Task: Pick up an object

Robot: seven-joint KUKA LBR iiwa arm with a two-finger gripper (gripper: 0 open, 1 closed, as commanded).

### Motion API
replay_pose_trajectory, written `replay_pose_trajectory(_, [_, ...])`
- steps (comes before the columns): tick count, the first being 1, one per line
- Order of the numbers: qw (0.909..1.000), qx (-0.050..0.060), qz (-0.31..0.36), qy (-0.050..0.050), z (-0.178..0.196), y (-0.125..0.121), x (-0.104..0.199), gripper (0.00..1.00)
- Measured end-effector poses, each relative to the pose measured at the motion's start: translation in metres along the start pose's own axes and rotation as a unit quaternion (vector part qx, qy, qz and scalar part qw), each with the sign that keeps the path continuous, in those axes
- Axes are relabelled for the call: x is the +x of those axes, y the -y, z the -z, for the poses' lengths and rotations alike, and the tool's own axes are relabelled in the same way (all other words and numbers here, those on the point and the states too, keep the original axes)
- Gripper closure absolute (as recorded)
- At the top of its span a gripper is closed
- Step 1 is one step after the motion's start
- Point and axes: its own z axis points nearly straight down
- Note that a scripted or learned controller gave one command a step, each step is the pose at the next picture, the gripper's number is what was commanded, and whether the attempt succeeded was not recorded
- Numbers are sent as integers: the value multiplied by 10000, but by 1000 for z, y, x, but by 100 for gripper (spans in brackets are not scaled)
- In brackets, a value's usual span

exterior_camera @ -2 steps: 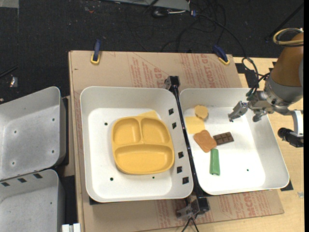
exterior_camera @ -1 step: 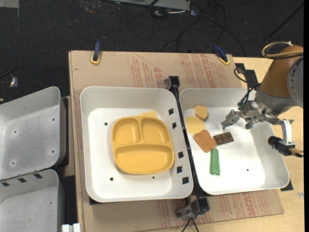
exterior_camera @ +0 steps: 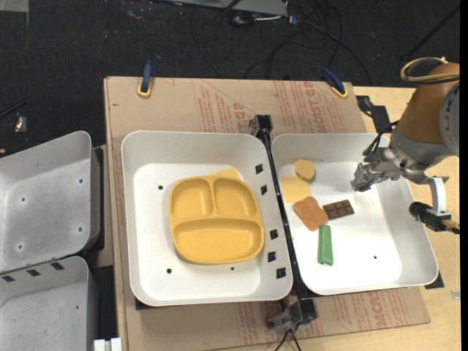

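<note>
One green stick (exterior_camera: pixel 325 245) is lying in the right bin (exterior_camera: pixel 380 269) w/ long axis running near-far, gripper (exterior_camera: pixel 363 181) hovering beyond it, finger state can't tell.

Green stick (exterior_camera: pixel 325 245) lies flat in right bin (exterior_camera: pixel 409 269)

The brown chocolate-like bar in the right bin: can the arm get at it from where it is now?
Probably yes. The brown bar lies flat with bare bin floor on its right, and the gripper hovers just up and right of it. The tan piece lies close on its left.
</note>
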Motion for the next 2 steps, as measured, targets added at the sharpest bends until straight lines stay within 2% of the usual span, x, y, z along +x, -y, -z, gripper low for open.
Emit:
replay_pose_trajectory(1, [10000, -17, 14, 4, 45, -7, 2, 100])
replay_pose_trajectory(2, [10000, -28, 15, 10, 109, -11, 0, 100])
